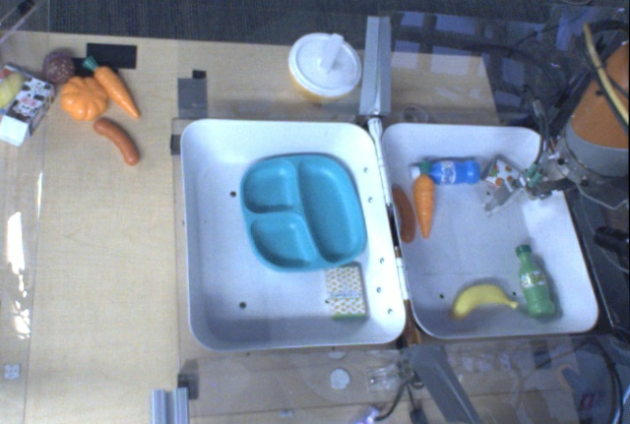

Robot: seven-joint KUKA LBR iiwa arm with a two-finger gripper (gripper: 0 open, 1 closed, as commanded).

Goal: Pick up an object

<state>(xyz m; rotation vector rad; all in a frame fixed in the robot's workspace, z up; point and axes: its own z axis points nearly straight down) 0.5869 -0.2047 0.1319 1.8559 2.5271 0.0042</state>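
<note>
We see two shallow white bins side by side on the bench, a layout that looks meant to keep every candidate within the arm's reach from the right. The left bin (202, 245) carries the biggest item, a blue divided plate (300, 212), lying flat near its middle, with a small patterned packet (346, 291) just beside the plate's near corner. The right bin (571, 245) holds the smaller pieces, spread apart so that each can be approached on its own.

The arm (602, 112) reaches in over the right bin's far right corner, and its gripper (502, 184) sits low over the bin floor, near the rim. We cannot tell whether it is released or clenched, and we see no object clearly caught in it, so we do not count anything as picked.

The nearest candidates, in our judgement, are the blue-labelled bottle (453, 172), lying on its side just left of the gripper, and the toy carrot (424, 206) beside it, pointing toward the near edge. A brown sausage (405, 213) lies against the bin's left wall. Further down, the green bottle (535, 284) and the banana (483, 299) rest close together near the front wall, well apart from the gripper.

Outside the bins, a white lidded cup (326, 66) stands behind them, and loose toy food (98, 102) lies on the bench at far left, probably out of play.
</note>
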